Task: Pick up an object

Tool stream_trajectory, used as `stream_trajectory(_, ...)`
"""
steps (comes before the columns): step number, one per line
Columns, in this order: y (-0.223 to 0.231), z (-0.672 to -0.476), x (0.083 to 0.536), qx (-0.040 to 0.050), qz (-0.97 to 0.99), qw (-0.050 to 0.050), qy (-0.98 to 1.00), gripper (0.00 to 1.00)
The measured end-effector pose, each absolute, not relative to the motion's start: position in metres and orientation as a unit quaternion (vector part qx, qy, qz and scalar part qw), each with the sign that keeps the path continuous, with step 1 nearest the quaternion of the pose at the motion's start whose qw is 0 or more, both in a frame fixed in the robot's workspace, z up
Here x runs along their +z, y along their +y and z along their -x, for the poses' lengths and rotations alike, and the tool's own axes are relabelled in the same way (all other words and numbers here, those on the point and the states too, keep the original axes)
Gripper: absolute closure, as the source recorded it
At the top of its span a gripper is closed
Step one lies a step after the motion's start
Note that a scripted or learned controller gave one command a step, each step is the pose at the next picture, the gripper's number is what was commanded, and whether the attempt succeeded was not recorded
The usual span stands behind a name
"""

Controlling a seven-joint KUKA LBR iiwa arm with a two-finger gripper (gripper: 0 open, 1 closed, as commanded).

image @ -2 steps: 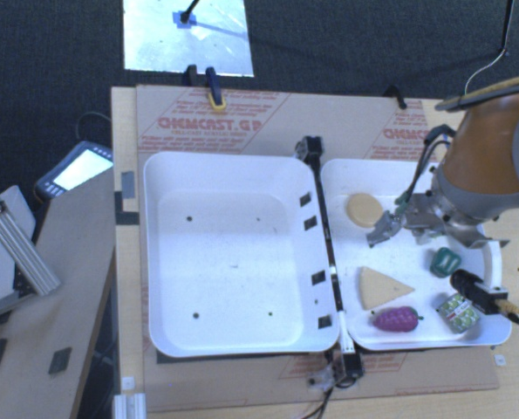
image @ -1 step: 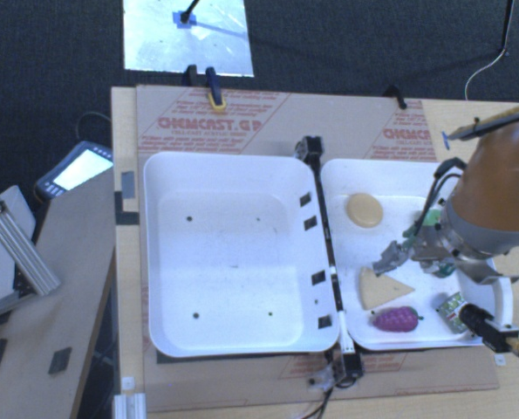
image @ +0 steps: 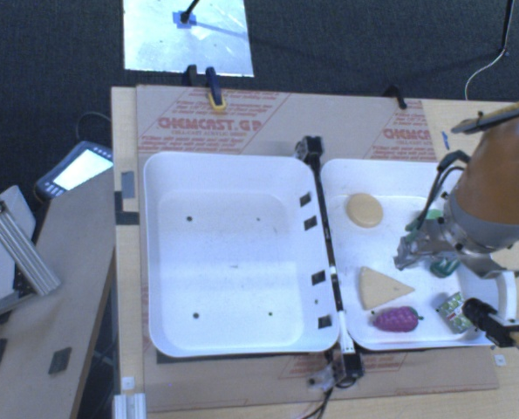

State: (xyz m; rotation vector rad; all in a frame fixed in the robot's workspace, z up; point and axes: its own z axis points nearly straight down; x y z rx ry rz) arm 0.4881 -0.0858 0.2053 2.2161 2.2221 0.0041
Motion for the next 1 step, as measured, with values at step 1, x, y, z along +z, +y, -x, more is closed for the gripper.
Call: stream_trajectory(1,-0.0225,-0.4974,0.3332,0.0056,-0.703,0.005,0.711,1.0)
